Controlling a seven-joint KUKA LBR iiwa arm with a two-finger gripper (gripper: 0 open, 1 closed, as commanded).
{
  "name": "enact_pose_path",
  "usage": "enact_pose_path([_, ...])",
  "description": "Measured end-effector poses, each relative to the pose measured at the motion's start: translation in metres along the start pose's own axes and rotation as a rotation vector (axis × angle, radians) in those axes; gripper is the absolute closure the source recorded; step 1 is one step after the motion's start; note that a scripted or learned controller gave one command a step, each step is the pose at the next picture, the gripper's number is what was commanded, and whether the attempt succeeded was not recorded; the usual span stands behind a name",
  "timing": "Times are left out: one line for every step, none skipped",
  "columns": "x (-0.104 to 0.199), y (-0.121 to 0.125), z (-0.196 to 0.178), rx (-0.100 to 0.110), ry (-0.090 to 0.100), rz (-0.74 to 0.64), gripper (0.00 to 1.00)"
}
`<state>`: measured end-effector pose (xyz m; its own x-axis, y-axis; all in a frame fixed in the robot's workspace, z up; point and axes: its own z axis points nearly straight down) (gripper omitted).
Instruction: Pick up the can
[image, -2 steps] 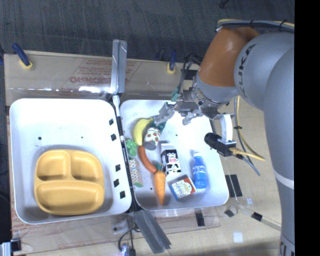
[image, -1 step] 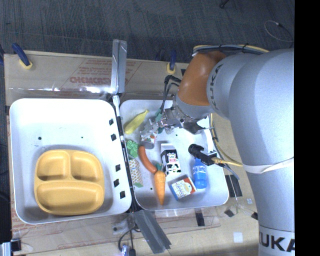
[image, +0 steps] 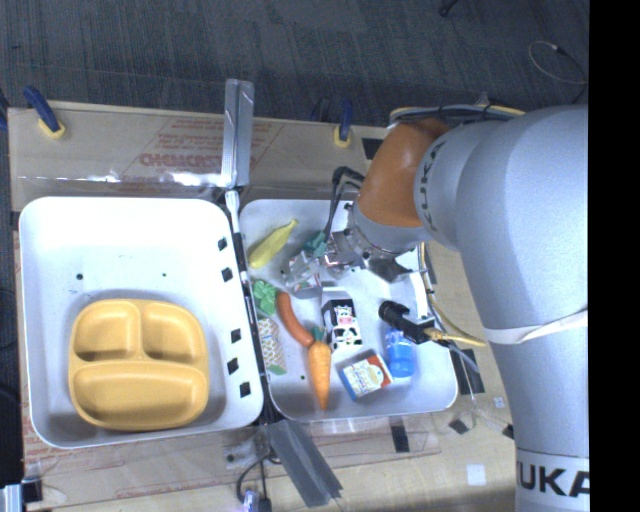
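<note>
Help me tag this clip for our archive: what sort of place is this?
Probably a robotics lab bench for picking trials: a grey KUKA arm leans over the right bin, which holds toy food such as a carrot; the left bin holds a yellow divided tray.

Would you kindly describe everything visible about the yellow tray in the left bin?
The tray is mustard yellow and looks like moulded plastic, with rounded corners and three compartments: two small ones side by side at the far side, and one wide one across the near side. It lies flat, right way up, on the floor of the left bin, in its near part. Only the bin touches it.
</note>
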<state>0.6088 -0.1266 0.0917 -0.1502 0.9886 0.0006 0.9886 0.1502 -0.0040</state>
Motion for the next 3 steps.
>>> enact_pose_path([0.034, -0.006, 0.000, 0.002, 0.001, 0.125, 0.00])
enact_pose_path([0.034, -0.007, -0.009, 0.003, 0.001, 0.122, 1.00])
enact_pose_path([0.082, 0.027, -0.122, -0.002, 0.000, 0.206, 1.00])
